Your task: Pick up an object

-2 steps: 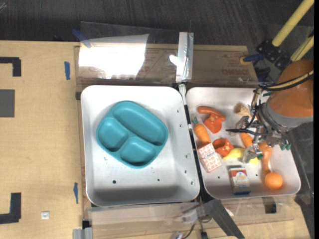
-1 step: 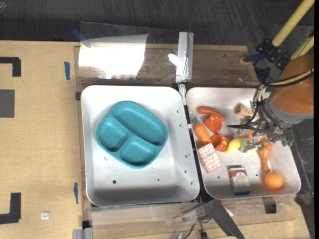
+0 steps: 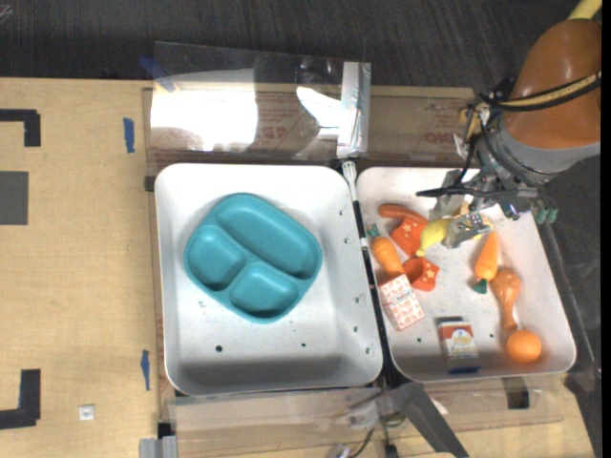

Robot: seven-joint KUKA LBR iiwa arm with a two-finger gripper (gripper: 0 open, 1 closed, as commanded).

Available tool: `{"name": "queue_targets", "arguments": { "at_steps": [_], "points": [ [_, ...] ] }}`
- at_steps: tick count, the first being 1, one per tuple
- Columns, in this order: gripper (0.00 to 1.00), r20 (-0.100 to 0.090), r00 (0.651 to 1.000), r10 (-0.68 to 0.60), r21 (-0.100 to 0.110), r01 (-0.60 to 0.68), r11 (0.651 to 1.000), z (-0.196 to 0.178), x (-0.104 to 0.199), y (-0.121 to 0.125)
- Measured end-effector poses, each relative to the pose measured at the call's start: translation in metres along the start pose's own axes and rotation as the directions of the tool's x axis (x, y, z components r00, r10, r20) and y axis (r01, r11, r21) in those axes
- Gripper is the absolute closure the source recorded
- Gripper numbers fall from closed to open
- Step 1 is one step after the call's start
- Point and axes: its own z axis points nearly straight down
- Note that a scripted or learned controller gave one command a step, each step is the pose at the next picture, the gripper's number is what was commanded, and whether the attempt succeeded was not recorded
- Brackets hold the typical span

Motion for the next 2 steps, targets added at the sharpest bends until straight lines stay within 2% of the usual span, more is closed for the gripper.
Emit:
{"name": "queue_targets", "arguments": {
  "at_steps": [1, 2],
  "points": [
    [1.00, -0.005, 0.999, -0.045, -0.004, 0.045, 0.999, -0.022, -0.019, 0.070],
    [1.00, -0.018, 0.989, -0.148, -0.008, 0.148, 0.989, 0.076, 0.033, 0.000]
  ]
}}
